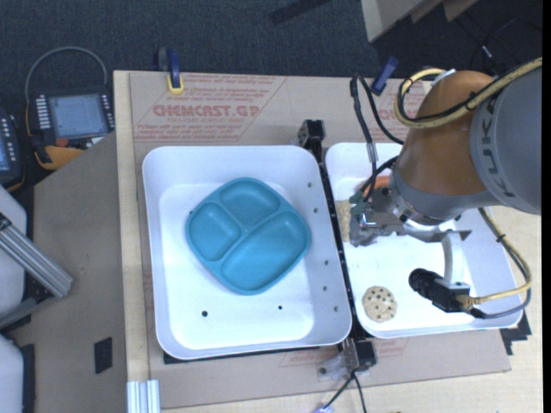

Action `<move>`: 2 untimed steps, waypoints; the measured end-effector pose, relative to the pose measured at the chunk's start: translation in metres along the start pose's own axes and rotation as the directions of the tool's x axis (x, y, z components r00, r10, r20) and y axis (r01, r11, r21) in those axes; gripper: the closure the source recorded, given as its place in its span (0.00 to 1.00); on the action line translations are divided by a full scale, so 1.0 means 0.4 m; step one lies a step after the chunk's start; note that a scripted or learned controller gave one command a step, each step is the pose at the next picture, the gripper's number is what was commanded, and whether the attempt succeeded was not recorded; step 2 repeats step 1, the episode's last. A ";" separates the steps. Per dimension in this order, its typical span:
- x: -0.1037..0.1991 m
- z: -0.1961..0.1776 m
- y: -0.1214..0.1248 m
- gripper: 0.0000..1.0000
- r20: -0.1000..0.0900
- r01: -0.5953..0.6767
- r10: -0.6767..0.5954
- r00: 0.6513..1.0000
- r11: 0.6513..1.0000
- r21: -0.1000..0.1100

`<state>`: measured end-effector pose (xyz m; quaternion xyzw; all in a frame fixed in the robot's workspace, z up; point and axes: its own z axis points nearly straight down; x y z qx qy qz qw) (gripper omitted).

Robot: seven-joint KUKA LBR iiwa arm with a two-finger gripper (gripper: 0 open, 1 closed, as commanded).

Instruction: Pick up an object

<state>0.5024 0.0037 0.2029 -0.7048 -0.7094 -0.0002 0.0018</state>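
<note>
Fingers: the gripper (366, 224) hangs low under the wrist. Whether the fingers are spread or pressed together I cannot tell, because the wrist covers them from above. Nothing can be seen pinched there.

By the gripper: a small brown-green shape (352, 207) sits against it on the far side from the cookie. It is too small to name, and I cannot tell whether the two touch.

Cookie (379, 302): round, tan and speckled, lying flat and free on the floor of the right bin (486, 261). It is the nearest likely thing to pick. The gripper is near it on the far side, clearly apart from it, and not above it.

Arm (456, 136): its orange band and grey body lean in from the view's right beyond the cookie. It slants down so that the wrist clears the bin walls.

Blue plate (250, 233): a divided dish, flat in the middle of the left bin (168, 256), well to the view's left of the cookie across the shared walls. Judging by its broad, shallow form, it would be hard to pinch.

Worktop (258, 114): a pale board carrying both bins.

Stage: judged from this, the grasp is not yet made. The gripper would need to come towards the cookie and centre over it. The cookie is thin and lies flat, so it may slip out of the pinch.
</note>
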 end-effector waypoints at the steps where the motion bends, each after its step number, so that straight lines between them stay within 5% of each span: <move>1: 0.130 -0.032 -0.022 1.00 0.001 0.000 0.000 1.000 1.000 -0.004; 2: 0.130 -0.032 -0.022 1.00 0.001 0.000 0.000 1.000 1.000 -0.004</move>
